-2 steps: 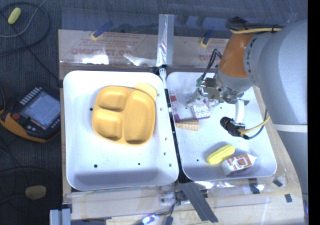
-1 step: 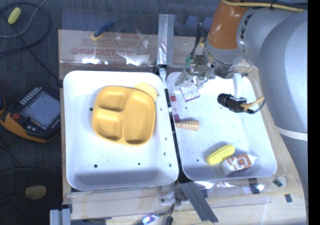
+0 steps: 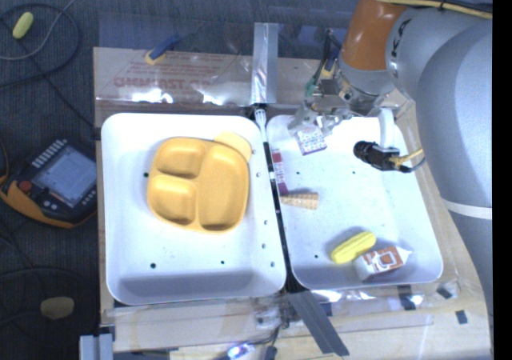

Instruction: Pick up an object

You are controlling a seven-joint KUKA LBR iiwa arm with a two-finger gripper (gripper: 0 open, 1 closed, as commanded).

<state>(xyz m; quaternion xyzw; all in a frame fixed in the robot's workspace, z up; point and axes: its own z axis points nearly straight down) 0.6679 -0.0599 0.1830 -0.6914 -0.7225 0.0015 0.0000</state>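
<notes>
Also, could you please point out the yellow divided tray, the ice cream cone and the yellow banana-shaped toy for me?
yellow divided tray (image 3: 198,183): camera view, middle of the tray, in the left bin.
ice cream cone (image 3: 299,200): camera view, middle of the cone, right bin.
yellow banana-shaped toy (image 3: 353,246): camera view, middle of its body, right bin.

Yellow-orange tray (image 3: 198,182), yellow banana (image 3: 353,246), perhaps tan cone (image 3: 299,200)

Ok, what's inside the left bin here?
The left bin holds a yellow compartment tray, upside down by its look, with a pale yellow round piece at its far corner. Anything beneath the tray is hidden.
</notes>
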